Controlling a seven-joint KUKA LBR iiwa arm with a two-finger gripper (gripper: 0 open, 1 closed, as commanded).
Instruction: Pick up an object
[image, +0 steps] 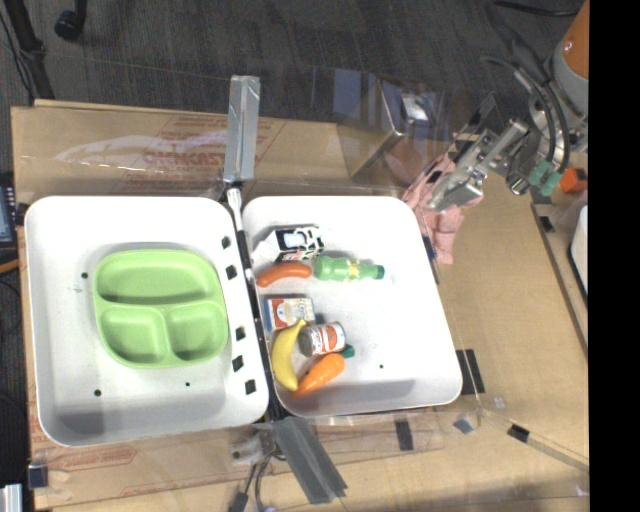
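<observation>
Several items are crowding together in the right bin (425, 300): banana (284, 355), can (322, 339), carrot (322, 372), bottle (348, 268). The hand (447, 192) is hovering at the bin's one o'clock rim, over a pink cloth (443, 222); I cannot tell its opening. It is risking grabbing cloth or nudging neighbours. The arm's upper part is cut off.

Cardboard-covered bench (520, 330) (dark carpet (300, 40) beyond)
</observation>
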